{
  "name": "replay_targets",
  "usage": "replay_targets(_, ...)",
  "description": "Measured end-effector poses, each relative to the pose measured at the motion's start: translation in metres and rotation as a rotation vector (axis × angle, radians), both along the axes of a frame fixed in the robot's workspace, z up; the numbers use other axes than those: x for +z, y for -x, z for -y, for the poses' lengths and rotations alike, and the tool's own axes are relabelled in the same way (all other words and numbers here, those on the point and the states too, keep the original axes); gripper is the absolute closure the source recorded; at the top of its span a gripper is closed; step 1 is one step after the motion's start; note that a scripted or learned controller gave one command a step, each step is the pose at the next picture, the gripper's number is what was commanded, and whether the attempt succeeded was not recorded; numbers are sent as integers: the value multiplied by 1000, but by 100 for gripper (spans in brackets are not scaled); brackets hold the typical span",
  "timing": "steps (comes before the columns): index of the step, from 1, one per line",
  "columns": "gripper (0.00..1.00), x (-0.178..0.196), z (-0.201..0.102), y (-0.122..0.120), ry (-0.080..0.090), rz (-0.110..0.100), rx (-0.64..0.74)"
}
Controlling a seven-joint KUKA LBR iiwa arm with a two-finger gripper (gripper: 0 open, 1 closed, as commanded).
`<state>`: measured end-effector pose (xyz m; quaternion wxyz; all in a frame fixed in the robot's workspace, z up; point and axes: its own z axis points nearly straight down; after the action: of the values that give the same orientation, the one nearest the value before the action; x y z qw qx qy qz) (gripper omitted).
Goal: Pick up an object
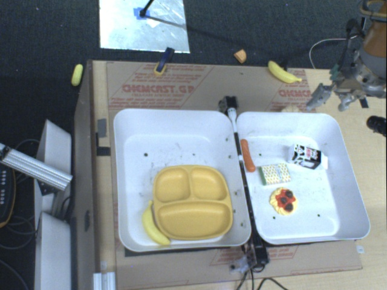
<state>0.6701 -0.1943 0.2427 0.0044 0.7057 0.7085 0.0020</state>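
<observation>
the gripper (332, 95) hangs at the upper right, above the bench just past the far rim of the right bin (351, 162). its two grey fingers (315, 97) are spread apart with nothing between them.

inside the right bin lie four small things. a black-and-white carton (306, 156) sits toward the far right, tilted. a small patterned green and white block (275, 174) lies near the middle, just left of and below the carton. below that is a yellow toy with red and dark spots (283, 200), apart from the block. an orange stick, maybe a toy carrot (245, 154), lies along the left wall, close to the divider between the bins.

the left bin (130, 162) holds a yellow divided plate (192, 201) with three compartments, sitting toward the near side. a yellow banana (153, 226) is tucked against the plate's lower left edge, touching it.

outside the bins, another banana (283, 72) lies on the cardboard sheet (199, 83) behind the right bin, left of the gripper. a small orange piece (240, 55) and a yellow piece (77, 74) rest on the dark floor, and a shiny foil sheet (143, 16) lies further back. nothing stands between the gripper and the things in the right bin, which lie open from above.
</observation>
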Motion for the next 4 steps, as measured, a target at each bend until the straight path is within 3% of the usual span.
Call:
replay_targets(1, 0, -50, -75, 48, -5, -9, 1)
replay_targets(2, 0, -34, -62, 129, -2, -7, -3)
replay_targets(3, 0, -154, -79, 175, -4, -10, -4)
replay_targets(4, 100, -140, -79, 171, -2, 1, -3)
